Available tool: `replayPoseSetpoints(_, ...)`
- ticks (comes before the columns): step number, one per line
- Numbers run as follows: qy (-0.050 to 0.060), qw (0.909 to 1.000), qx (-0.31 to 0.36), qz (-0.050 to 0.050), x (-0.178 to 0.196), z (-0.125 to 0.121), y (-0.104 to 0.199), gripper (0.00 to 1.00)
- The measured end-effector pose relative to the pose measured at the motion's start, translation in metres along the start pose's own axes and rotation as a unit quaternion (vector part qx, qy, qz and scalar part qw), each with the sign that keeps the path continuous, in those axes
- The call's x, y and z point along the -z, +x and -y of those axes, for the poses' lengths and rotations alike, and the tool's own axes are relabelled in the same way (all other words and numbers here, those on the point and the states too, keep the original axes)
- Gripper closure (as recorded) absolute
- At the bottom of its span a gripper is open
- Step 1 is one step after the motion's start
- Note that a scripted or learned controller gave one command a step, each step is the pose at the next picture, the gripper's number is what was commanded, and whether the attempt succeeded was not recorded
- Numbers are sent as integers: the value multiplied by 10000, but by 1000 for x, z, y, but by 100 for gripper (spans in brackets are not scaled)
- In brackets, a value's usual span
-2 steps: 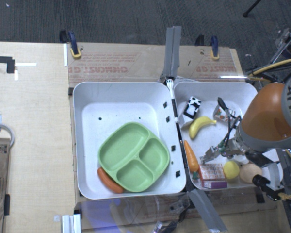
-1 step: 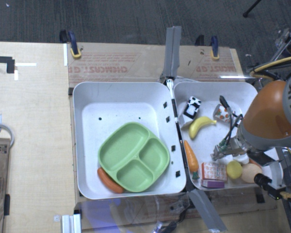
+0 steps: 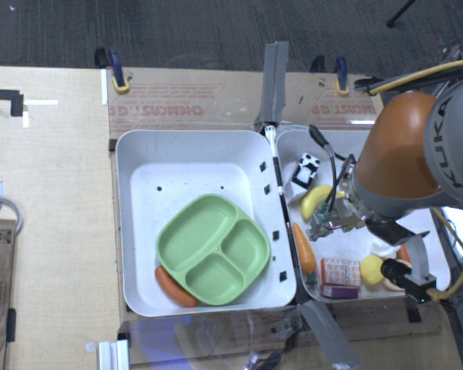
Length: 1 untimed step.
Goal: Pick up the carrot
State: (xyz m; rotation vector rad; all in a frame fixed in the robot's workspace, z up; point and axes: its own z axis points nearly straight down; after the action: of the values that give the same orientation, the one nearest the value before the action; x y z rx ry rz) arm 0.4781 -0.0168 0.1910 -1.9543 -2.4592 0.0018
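Note:
The carrot (image 3: pixel 302 249) is orange with a green tip at its near end. It lies lengthwise along the left wall of the right bin (image 3: pixel 287 141). My gripper (image 3: pixel 322 225) hangs low over that bin, just right of the carrot's far end and close to it. A yellow banana (image 3: pixel 315 200) lies right behind the gripper. The arm's orange band (image 3: pixel 397 149) and grey wrist cover the middle and right of the bin.
A black-and-white toy (image 3: pixel 306 169) sits at the bin's back. A red-and-white box (image 3: pixel 340 271), a purple item (image 3: pixel 338 290) and a yellow piece (image 3: pixel 370 268) lie at its front. The left bin (image 3: pixel 139 160) holds a green divided plate (image 3: pixel 213 248) and an orange-red sausage (image 3: pixel 174 286).

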Motion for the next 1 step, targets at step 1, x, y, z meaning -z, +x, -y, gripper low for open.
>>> replayPoseSetpoints(1,16,9781,-2079,5,-1,-13,62,100)
